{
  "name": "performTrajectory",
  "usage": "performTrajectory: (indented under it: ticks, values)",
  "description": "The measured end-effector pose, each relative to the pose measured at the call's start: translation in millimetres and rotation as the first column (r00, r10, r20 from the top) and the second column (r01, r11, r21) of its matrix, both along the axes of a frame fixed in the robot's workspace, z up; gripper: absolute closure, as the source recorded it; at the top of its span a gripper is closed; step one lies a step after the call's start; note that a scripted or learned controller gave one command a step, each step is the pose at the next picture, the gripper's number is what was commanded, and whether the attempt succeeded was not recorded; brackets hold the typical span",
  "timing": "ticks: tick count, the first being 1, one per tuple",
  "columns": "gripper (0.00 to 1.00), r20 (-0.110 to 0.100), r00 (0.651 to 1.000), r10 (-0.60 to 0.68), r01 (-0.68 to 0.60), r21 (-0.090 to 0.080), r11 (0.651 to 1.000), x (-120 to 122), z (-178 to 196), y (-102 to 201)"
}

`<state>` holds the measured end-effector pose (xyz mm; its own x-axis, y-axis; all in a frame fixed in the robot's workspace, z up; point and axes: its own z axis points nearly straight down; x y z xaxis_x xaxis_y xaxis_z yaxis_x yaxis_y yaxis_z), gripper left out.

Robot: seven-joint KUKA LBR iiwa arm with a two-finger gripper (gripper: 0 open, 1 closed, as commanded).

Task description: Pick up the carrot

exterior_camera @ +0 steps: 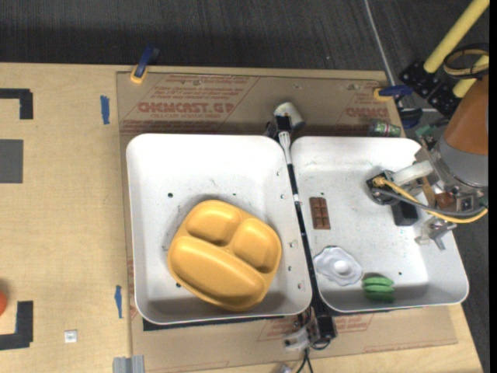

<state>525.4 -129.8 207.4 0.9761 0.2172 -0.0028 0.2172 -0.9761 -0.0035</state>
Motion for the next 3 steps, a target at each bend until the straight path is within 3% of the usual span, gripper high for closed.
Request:
performTrajectory:
  ticks: [1, 2, 3]
  values:
    - [0.00, 0.002, 0.999, 0.047, -0.047, -0.001, 0.999, -11.7, -122.5, -60.9]
    - [0.00, 0.003, 0.999, 0.046, -0.046, -0.001, 0.999, -11.8, -122.7, -60.9]
    - [0.00, -0.008, 1.000, 0.016, -0.016, 0.036, 0.999, 65.8, -124.4, -77.1]
